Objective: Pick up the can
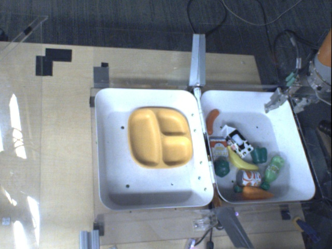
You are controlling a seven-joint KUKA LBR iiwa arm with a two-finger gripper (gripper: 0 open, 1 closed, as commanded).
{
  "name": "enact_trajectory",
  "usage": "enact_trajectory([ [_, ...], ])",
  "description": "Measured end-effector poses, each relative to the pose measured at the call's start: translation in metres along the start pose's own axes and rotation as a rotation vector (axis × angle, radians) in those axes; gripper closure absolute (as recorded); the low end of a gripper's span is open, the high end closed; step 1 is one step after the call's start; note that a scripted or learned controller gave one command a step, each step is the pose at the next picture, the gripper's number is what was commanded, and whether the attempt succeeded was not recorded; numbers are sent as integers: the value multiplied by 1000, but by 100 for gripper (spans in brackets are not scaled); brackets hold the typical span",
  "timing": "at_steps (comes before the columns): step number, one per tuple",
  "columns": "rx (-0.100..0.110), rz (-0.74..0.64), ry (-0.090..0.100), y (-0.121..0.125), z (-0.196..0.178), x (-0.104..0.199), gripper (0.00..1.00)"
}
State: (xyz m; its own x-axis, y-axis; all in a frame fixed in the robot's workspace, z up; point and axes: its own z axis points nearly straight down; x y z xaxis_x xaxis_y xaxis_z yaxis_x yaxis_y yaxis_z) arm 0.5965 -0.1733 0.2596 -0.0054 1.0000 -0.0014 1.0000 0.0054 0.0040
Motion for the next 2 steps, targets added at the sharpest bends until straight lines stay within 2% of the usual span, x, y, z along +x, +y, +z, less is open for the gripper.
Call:
enact_trajectory([
  [1,1,262,0,72,106,19,0],
  [2,-2,144,1,74,173,90,0],
])
